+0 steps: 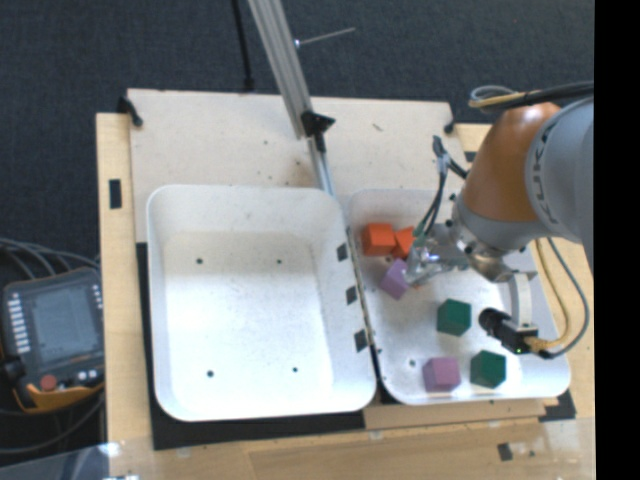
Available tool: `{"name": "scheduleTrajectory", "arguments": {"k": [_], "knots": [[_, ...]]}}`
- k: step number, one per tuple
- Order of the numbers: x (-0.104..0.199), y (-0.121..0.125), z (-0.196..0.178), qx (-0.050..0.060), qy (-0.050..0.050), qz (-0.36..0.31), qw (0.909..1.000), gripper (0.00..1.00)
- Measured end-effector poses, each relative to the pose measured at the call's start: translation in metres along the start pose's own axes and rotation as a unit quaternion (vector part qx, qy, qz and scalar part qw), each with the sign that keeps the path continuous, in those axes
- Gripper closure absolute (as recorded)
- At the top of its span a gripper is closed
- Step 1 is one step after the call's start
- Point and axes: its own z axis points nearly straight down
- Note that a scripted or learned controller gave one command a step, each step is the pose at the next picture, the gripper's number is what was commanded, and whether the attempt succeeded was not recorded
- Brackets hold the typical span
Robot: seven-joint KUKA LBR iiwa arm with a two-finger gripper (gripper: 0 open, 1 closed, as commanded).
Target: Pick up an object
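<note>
At the far left, off the surface (pixel 115 268), a grey teach pendant (pixel 55 333) with a dark screen lies on the dark floor, cables trailing behind it. The surface is a pale wooden board, and on it sits the left bin (pixel 160 218), shallow and white, with a few small dark dots on its floor.

A slanted aluminium rail (pixel 280 58) runs down from the top of the view and ends between the two bins. Right of it lies the right bin (pixel 400 388), holding the blocks. An orange block (pixel 378 238) sits near the bin's upper left, with a second, smaller orange block (pixel 404 242) touching its right side. Just below them is a light purple block (pixel 394 279), tilted on the bin floor.

The end effector (pixel 424 261) hangs just right of that light purple block, close to it and beside the smaller orange block; whether its fingers are spread or closed cannot be told here, and no block is seen between them.

Further right and lower, a green block (pixel 454 317) stands apart. Near the bin's front edge a purple block (pixel 440 373) and a second green block (pixel 488 368) sit side by side with a small gap.

The arm (pixel 530 178), grey with an orange band, reaches in from the right over the bin's upper right part, with yellow cables (pixel 565 308) looping beside it.
</note>
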Motion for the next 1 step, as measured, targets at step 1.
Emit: {"name": "scheduleTrajectory", "arguments": {"k": [1], "knots": [[-0.0019,0.0031,-0.0651,-0.001,0.0,0.0,1.0,1.0]]}}
